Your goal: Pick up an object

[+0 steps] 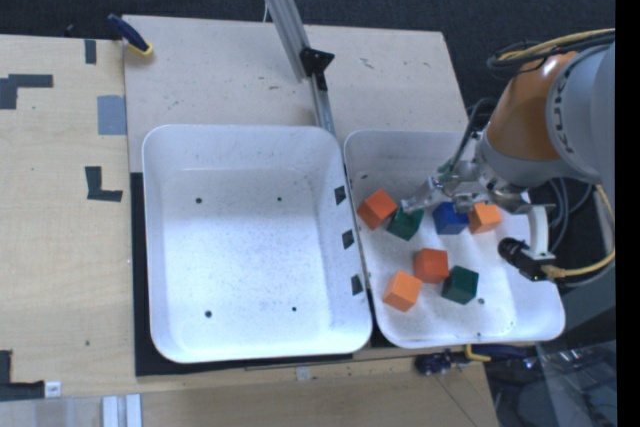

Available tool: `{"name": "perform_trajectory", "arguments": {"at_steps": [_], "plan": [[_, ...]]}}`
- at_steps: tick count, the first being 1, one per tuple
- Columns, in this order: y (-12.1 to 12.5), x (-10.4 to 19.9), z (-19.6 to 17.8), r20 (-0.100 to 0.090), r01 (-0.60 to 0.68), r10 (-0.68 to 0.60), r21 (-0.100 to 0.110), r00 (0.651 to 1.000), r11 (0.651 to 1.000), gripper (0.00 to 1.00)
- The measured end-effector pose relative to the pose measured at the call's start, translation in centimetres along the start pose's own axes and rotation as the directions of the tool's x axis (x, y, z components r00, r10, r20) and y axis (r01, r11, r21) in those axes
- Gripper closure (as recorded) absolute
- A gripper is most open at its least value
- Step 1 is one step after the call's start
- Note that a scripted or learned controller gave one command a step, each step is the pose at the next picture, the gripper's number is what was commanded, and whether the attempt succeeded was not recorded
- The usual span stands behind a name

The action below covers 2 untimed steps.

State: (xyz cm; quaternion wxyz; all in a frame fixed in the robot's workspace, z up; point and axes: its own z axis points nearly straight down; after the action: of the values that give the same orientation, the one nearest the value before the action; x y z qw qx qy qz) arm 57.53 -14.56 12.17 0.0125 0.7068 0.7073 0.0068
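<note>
From my console the gripper [440, 198] sits low in the right bin [535, 320], but I cannot tell how it is set. A blue cube [450, 218] lies right under its tip with an orange cube [485, 216] just to the arm side, and a dark green cube [405, 224] and another orange cube [378, 209] lie just beyond it toward the left bin [160, 215]. Nearer the front rim, away from the tool, I see a red-orange cube [431, 264], an orange cube [403, 290] and a green cube [461, 285].

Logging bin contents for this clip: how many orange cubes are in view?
4, all in the right white bin: one near its left wall, one beside the blue cube, one mid-bin, one toward the front. The arm may hide more.
</note>
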Motion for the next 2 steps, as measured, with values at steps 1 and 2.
{"name": "perform_trajectory", "arguments": {"at_steps": [1, 2], "plan": [[0.1, 0.0, -0.9, 0.001, 0.000, 0.000, -0.003, 1.000, 1.000, 1.00], [0.7, 0.5, -7.1, -0.007, 0.002, -0.002, 0.022, 1.000, 1.000, 1.00]]}}
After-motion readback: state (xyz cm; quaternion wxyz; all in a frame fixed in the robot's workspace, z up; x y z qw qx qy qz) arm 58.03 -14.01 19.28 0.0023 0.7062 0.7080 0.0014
